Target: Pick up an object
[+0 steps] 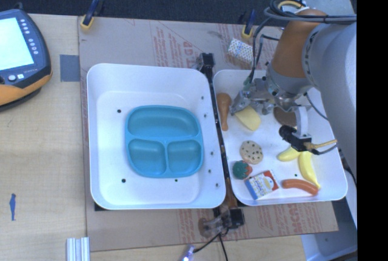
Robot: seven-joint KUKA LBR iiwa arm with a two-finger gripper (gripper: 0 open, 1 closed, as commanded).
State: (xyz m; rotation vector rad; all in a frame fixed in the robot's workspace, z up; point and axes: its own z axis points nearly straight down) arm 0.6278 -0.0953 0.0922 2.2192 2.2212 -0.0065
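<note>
A: Starting big: grey arm (297,54) in from the upper right of the frame, hanging over the right bin (339,192). Left bin (103,132) at centre left, just a blue tray (163,140) in it. Worth bothering with?

B: No. Nothing loose to grab there. Better to stay on the right bin.

A: And the gripper (257,103)? Spread or pressed together?

B: Cannot tell from this slant. Nothing visibly pinched, though, so best treated as not yet holding anything.

A: Nearest target, then?

B: Cheese wedge (248,120), upper left part of the right bin, just below and slightly left of the gripper, very near or perhaps touching. Hard to say which.

A: Advice for the grab?

B: Centre over the wedge first, then straight down. Close across the flat faces, not the sloped corner, or probably a squirt sideways. Lift slowly and check for yellow in the grip.

A: Neighbours to mind?

B: Bread roll (223,109) just left of the wedge, against the bin wall. Banana (308,166) at lower right, well apart. Cookie (251,151) below the wedge, near but apart.
</note>
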